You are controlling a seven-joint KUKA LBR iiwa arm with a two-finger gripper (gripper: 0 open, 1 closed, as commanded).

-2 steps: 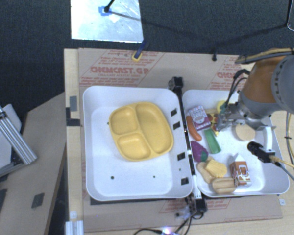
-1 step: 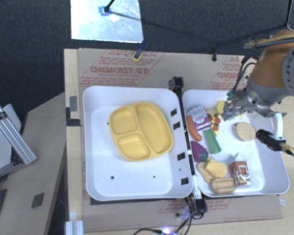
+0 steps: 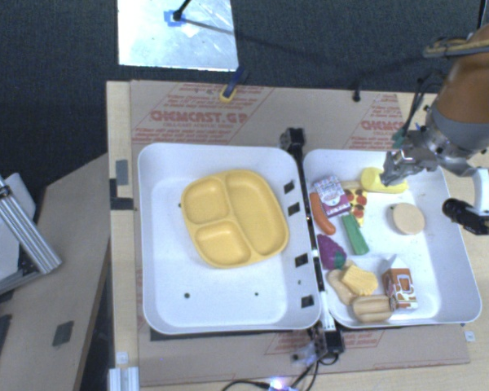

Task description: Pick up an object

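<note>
Camera view, hand (image 3: 395, 168) low over yellow toy (image 3: 382, 182) in right bin (image 3: 456, 255), hiding part of it, grip cannot be told, mirrored cardboard print beside left bin (image 3: 159, 218) unreadable.

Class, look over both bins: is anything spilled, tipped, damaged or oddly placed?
Nothing stands out. The yellow divided tray lies flat in the left bin, a little askew. The toy foods lie loosely inside the right bin, none over its rim. The gripper is over a yellow piece.
</note>
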